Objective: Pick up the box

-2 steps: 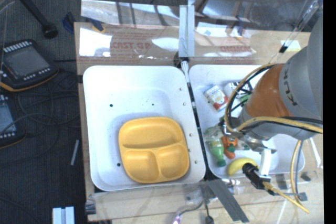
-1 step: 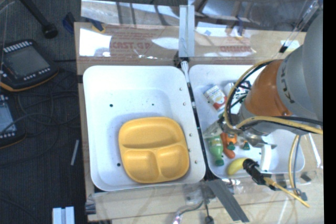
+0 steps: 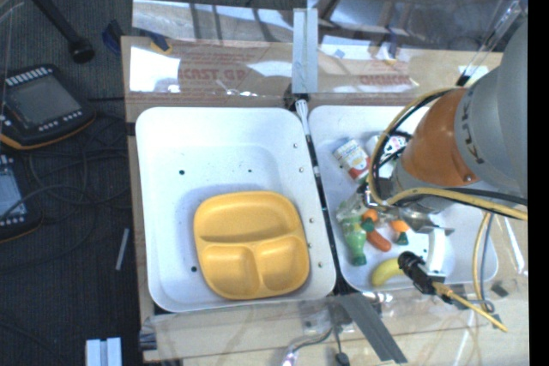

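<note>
A: Where's the box (image 3: 350,155)?
B: Upper left of the right bin (image 3: 323,184), lying apart from the arm (image 3: 446,141). Whether the gripper is released or clenched, I can't tell.
A: Advice?
B: Descend squarely over it. The green vegetable (image 3: 355,243) and banana (image 3: 386,272) crowd lower down; the yellow tray (image 3: 250,244) fills the left bin (image 3: 171,150).

Yellow divided tray (image 3: 251,246) in left bin (image 3: 171,141); banana (image 3: 385,272), toy vegetables (image 3: 354,242) in right bin (image 3: 330,133).

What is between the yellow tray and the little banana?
In the camera view, the two bins' touching walls lie between the yellow tray and the banana.
</note>
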Robot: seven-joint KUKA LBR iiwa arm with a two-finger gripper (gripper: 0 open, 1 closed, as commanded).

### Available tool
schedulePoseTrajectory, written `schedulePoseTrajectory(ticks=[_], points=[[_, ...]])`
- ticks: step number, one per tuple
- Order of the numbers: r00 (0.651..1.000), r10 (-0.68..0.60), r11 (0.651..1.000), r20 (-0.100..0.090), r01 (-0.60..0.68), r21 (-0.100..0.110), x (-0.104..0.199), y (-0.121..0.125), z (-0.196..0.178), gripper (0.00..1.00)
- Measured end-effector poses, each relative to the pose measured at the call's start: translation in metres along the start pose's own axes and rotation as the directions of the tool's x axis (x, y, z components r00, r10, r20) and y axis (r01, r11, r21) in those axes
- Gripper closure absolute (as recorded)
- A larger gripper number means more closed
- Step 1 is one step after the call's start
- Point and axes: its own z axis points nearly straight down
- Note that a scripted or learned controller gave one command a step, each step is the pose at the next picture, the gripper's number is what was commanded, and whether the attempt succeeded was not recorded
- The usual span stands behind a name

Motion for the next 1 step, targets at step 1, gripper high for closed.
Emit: schedulePoseTrajectory(ticks=[1], points=[[1.0, 0.001, 1.0, 0.001, -0.001, 0.013, -0.0004, -0.0043, 0.0053, 0.0]])
